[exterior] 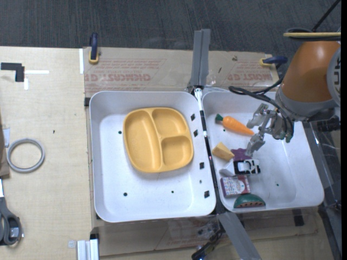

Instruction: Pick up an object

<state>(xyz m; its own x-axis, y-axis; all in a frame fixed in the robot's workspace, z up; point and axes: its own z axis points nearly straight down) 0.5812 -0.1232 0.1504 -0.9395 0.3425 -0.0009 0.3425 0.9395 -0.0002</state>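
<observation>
Nearest, a watermelon-slice toy (249, 201) lies well below the tool (256, 143), whose finger state I cannot tell.

The right bin (303, 194) holds a carrot (237, 124), cheese wedge (223, 151), small carton (235, 186) and watermelon slice (249, 201).

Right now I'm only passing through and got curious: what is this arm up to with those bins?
A grey arm with an orange band reaches in from the right over the right bin. Its gripper hangs just above the toys there, close to the toy carrot and the cheese wedge, with nothing seen between its jaws. A small black and white item, a pink packet and a watermelon slice lie nearer the front. The left bin holds a yellow divided plate.
</observation>
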